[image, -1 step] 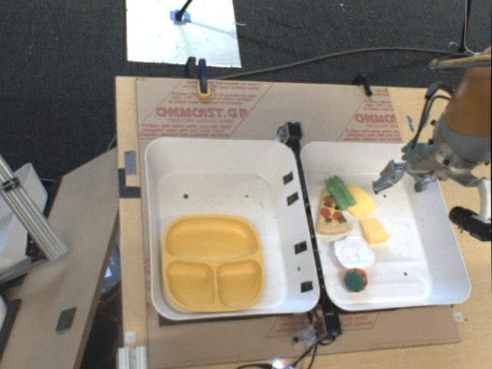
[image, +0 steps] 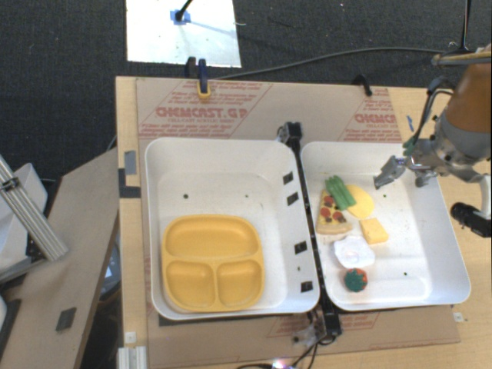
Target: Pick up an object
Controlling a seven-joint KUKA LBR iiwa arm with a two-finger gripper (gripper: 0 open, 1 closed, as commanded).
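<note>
**Toy food waits in the right bin**

Nearest me, a yellow divided tray (image: pixel 213 261) sits in the left bin (image: pixel 223 160). Right bin (image: pixel 430 279) holds a green-and-red ball (image: pixel 355 280), white piece (image: pixel 354 251), yellow block (image: pixel 374 231), pizza slice (image: pixel 333 214) and green vegetable (image: pixel 339 191). Farther right, I see the gripper (image: pixel 406 171) above them, carrying nothing; spread or pressed, I cannot tell.

Even, bright overhead light washes out the white bins (image: pixel 231 167), leaving only faint, soft shadows. Focus is slightly soft throughout, and the arm (image: pixel 461 121) at right looks blurred.
</note>
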